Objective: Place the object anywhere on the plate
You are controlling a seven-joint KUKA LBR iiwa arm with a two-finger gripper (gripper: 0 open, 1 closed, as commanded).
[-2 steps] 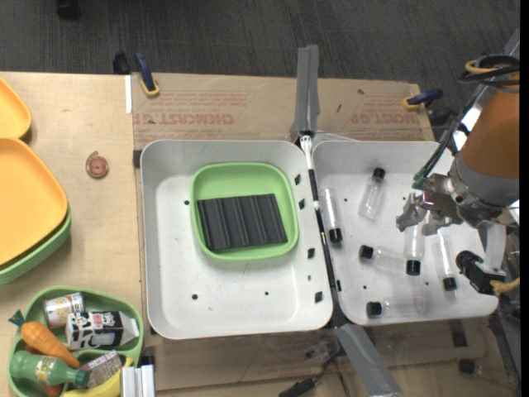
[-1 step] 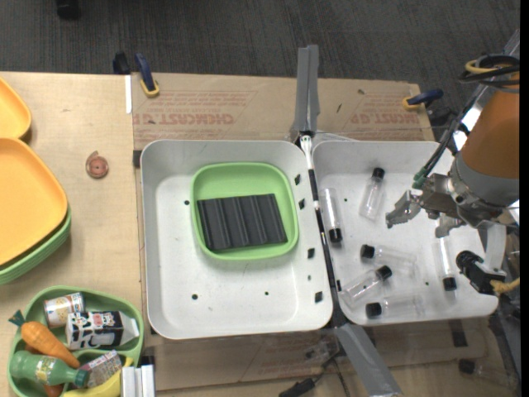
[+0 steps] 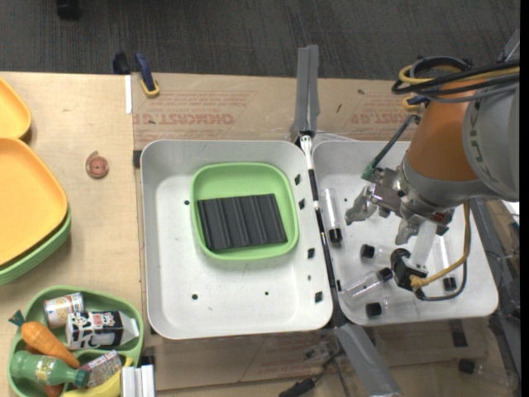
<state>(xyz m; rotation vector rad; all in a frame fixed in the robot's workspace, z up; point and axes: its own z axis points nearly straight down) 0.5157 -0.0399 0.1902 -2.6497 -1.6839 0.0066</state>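
Camera view: my claw (image 3: 384, 220) hangs over right bin (image 3: 475, 304), centre-right of frame, released, nothing in it. Dark ribbed slab (image 3: 245, 222) lies flat on green plate (image 3: 240, 170) in left bin (image 3: 173, 296), mid-frame (placing looks done, hence no grip). Pale wood bench (image 3: 91, 114), cardboard (image 3: 223, 110) behind bins, dark carpet (image 3: 248, 15) along top.

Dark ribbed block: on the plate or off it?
On it. The dark ribbed block lies flat inside the rim of the green plate, in the view's left bin.
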